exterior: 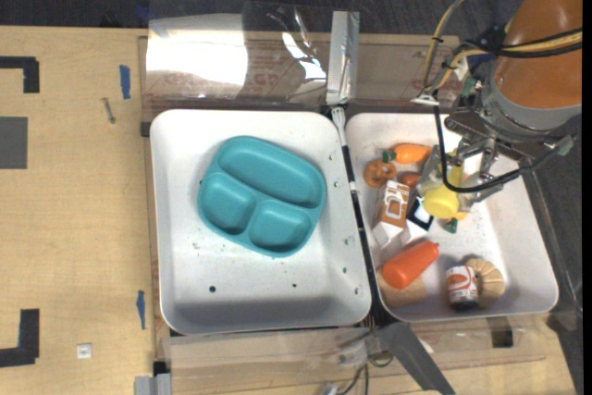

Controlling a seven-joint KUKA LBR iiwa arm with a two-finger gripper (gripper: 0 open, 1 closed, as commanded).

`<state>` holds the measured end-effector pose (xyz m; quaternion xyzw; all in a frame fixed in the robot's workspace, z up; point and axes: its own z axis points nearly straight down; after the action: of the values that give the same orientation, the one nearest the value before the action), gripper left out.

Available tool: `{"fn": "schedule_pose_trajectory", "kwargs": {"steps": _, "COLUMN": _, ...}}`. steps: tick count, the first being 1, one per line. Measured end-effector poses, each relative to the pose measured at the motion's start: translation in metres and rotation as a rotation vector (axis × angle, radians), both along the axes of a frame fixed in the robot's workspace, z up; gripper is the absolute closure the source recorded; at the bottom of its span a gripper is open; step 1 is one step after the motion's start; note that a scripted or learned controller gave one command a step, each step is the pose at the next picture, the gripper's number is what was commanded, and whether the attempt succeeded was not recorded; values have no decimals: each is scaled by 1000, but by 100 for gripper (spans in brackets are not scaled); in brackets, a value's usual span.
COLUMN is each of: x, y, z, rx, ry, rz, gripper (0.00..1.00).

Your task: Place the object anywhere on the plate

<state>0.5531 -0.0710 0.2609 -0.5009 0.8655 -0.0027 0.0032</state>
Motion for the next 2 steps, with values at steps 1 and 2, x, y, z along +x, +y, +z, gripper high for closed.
{"fn": "schedule_pose_trajectory", "kwargs": {"steps": 1, "x": -70, "y": -88, "z": -43, "rx": 1, "ry": 8, "rz": 324, "gripper": 100}}
{"fn": "schedule_pose_trajectory", "kwargs": {"steps": 2, "x": 2, "y": -103, "z": -61, "rx": 1, "ry": 3, "rz": 701, "gripper": 100}}
